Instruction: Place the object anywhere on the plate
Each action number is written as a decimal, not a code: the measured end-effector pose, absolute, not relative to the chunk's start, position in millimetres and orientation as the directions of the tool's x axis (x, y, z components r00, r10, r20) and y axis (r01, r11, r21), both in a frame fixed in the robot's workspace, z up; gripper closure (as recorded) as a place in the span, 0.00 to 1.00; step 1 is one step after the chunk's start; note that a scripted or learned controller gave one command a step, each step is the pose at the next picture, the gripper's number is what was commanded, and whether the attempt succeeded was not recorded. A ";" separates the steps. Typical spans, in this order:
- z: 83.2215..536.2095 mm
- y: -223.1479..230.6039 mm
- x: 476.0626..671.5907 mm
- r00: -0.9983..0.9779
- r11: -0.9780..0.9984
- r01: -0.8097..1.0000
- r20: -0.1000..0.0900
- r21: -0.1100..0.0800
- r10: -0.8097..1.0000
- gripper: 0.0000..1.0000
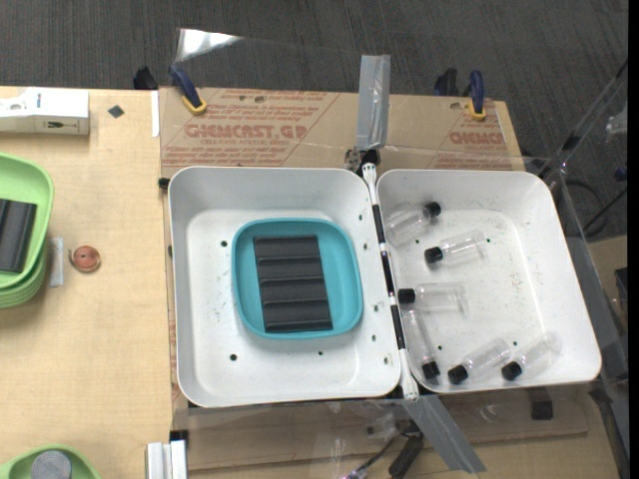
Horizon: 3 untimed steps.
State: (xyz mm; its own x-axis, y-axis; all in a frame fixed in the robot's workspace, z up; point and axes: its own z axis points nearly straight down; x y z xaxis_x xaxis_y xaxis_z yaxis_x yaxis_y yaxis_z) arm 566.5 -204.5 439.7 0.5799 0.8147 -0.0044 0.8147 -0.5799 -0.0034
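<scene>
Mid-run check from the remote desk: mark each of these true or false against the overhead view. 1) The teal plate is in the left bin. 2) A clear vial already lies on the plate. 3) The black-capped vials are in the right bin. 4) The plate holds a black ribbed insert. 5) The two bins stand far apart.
1) True: the teal plate sits in the left bin.
2) False: the clear vials all lie in the right bin.
3) True.
4) True: a black ribbed insert lies on it.
5) False: the bins sit side by side, edges meeting.
</scene>
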 end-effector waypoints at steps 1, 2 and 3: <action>439.7 -204.5 566.5 0.580 -0.580 0.815 -0.004 -0.003 0.815 0.00; 439.7 -204.5 566.5 0.580 -0.580 0.815 -0.004 -0.003 0.815 0.00; 439.7 -204.5 566.5 0.580 -0.580 0.815 -0.004 -0.003 0.815 0.00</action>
State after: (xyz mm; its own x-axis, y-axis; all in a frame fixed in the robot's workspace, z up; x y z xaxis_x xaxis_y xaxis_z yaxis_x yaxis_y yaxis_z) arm 566.5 -204.5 439.7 0.5799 0.8147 -0.0044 0.8147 -0.5799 -0.0034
